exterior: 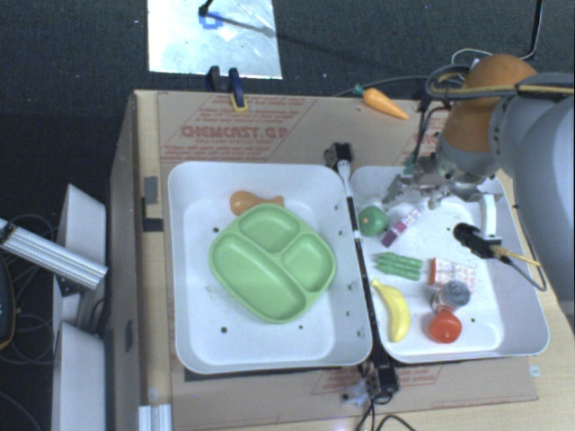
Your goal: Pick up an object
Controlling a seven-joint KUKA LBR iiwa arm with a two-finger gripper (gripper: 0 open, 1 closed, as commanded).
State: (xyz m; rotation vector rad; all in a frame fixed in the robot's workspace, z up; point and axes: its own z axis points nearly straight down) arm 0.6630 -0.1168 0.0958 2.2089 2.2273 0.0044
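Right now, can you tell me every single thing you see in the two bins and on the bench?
bins: two, white, left bin beside right bin
divided plate: one, green, left bin
orange toy: one, orange, left bin, behind the plate
ball: one, green, right bin, back left
small block: one, purple, beside the ball
bean pods: one bunch, green, right bin, middle
banana: one, yellow, right bin, front
tomato: one, red, right bin, front
small box: one, red and white, right bin
carrot: one, orange, bench behind the bins
robot arm: one, grey with orange band, over the right bin's back
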